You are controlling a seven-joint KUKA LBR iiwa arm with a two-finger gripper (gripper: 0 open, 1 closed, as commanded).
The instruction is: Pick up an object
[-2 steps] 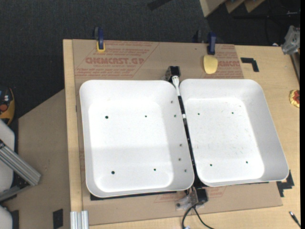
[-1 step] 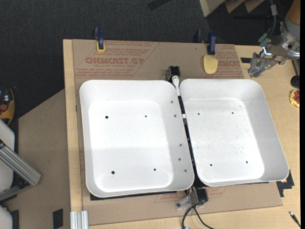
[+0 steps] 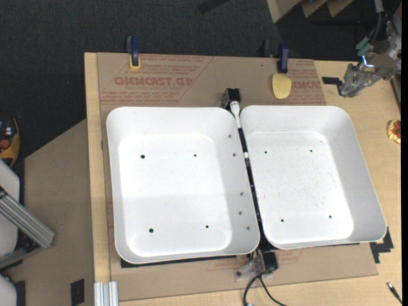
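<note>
Camera view: 2 white bins, left bin (image 3: 127,171) & right bin (image 3: 357,171), sit side by side on the bench. Gripper (image 3: 354,81) hangs beyond the right bin's far-right corner, off the bin; too blurry to read the jaws. Possibly a yellow object (image 3: 281,85) just behind the right bin's far edge.

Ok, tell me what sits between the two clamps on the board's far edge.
In the camera view, bare brown board with red print runs between the left clamp and the right clamp; nothing stands on that stretch.
</note>
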